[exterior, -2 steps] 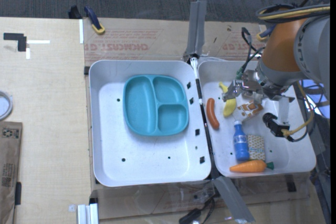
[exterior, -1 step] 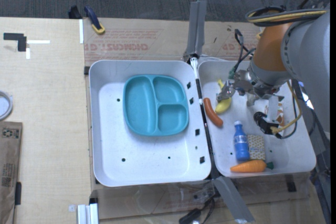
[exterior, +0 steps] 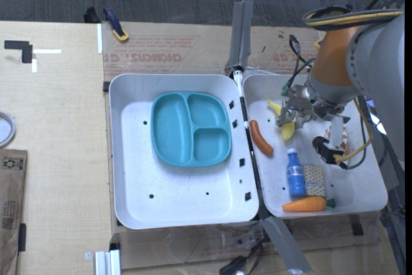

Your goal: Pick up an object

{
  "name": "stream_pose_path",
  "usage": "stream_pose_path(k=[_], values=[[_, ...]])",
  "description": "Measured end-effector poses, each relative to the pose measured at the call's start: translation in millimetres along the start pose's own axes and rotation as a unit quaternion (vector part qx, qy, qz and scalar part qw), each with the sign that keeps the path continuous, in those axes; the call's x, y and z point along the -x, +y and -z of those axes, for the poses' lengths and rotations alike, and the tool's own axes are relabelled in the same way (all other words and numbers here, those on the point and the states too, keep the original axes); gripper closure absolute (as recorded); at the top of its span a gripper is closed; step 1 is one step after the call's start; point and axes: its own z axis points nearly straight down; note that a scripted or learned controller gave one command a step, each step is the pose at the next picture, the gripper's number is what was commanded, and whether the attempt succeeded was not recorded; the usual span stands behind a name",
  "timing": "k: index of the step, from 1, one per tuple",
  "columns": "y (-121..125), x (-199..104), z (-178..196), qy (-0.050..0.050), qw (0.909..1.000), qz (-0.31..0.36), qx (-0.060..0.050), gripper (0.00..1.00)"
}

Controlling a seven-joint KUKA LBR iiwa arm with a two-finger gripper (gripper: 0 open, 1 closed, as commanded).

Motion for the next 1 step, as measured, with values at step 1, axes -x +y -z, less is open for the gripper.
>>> stream_pose_path(k=[1], values=[[-37.8, -6.7, 93.1, 0.0, 0.9993, 0.036, 0.002, 1.0]])
